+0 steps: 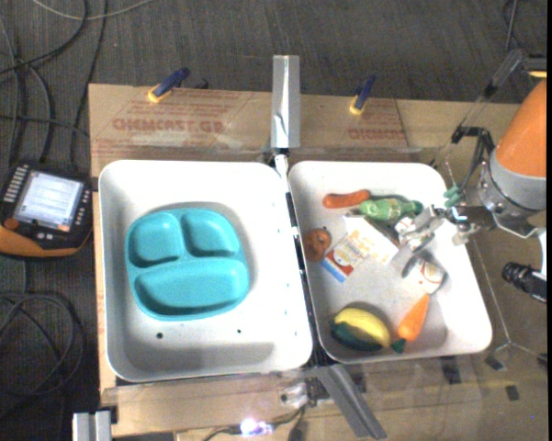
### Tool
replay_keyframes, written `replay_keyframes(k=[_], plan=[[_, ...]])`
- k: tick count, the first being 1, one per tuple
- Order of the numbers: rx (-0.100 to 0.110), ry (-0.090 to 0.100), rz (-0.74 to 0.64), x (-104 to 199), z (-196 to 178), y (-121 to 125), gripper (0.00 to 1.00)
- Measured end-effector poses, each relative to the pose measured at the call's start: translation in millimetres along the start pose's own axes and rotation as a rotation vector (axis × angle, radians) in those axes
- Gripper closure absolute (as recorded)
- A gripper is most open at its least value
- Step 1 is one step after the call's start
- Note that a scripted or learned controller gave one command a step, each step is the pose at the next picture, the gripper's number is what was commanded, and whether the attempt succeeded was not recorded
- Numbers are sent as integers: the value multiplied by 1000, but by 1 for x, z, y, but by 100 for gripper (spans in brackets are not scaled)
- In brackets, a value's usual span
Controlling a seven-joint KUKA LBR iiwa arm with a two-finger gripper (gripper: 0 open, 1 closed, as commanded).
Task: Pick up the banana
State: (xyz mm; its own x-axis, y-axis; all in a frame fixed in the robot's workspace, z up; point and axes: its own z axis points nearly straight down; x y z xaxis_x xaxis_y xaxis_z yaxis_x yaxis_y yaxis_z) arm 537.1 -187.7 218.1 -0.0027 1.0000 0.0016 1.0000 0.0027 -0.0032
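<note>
The grey arm with its orange band [531, 145] reaches in from the right, and its metal gripper [422, 231] hangs over the upper right part of the right-hand shallow white bin [468, 333]. Whether the jaws are open or closed, I cannot tell; they blur into the clutter beneath them.

The target, a short, plump yellow banana [358, 322], lies near the front edge of that bin, well apart from the gripper. Its curved yellow back faces up, smooth and glossy, with a dark green object [360, 338] touching its front side.

Here is the danger, as I judge it. A small orange carrot [413, 315] lies tilted just beside the banana's right end, so a descent slightly to the right could catch the carrot instead. Come down too far forward and the jaws may close on the dark green piece. The banana's rounded, slick skin could also squirt out of a pinch that isn't centred across its width.

Along the way sit a green bottle-shaped toy [386, 209], a red-orange pepper-shaped toy [346, 198] and a white printed packet [360, 248]; a low sweep might drag those.

The left bin holds a turquoise divided plastic tray [190, 263].
</note>
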Motion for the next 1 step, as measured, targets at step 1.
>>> replay_keyframes(k=[1], plan=[[2, 1, -23, 52, 100, -46, 0]])
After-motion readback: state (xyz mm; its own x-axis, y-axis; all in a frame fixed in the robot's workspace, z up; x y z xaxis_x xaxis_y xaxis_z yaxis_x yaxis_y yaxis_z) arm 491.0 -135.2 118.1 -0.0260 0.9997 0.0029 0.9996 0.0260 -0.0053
